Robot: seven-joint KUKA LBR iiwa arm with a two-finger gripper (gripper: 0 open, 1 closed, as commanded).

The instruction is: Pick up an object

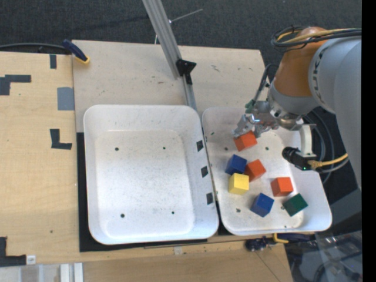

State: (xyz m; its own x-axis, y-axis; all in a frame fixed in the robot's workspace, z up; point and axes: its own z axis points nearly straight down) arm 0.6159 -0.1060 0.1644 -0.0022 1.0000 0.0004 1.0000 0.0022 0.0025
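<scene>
My gripper (252, 126) hangs over the back part of the right bin (315, 218). An orange cube (246, 140), turned at an angle, sits directly at its tip, with its top edge hidden by the gripper. Whether the cube is gripped or just lies under the tip I cannot make out. Further forward in the same bin lie a blue cube (237, 164), a second orange cube (255, 169), a yellow cube (239, 183), a third orange cube (282, 185), another blue cube (262, 204) and a green cube (295, 204).
The left bin (89, 122) stands beside the right one, their rims touching. A slanted metal pole (167, 37) comes down to the back edge between the bins. Black cables (302, 155) trail along the right bin's right side.
</scene>
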